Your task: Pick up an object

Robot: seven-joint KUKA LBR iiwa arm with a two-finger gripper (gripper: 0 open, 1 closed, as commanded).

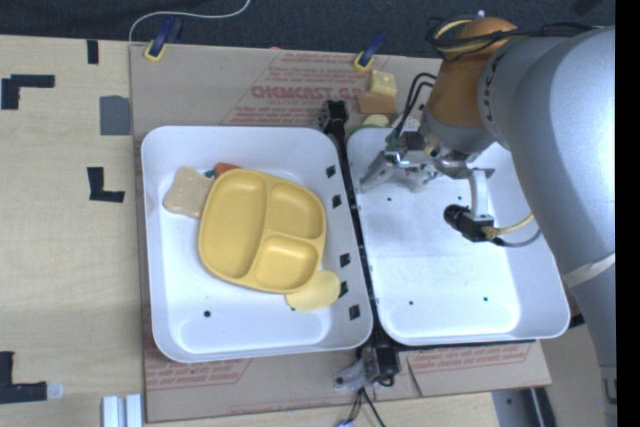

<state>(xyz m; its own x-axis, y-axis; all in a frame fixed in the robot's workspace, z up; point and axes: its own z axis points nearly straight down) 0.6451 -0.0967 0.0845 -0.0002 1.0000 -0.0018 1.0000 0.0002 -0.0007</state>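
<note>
Hovering low over the right bin (520, 315) near its far left corner, the gripper (408, 161) is sitting over bare floor; whether it is released or clenched I cannot tell. The pickable things are lying in the left bin (170, 325): a yellow tray (262, 230) mid-bin, a tan piece (184, 193) touching its left rim, a pale piece (315, 291) at its near right corner. A good try is probably calling for crossing the divider (352, 215) and centring over a small piece, not the wide tray.
</note>
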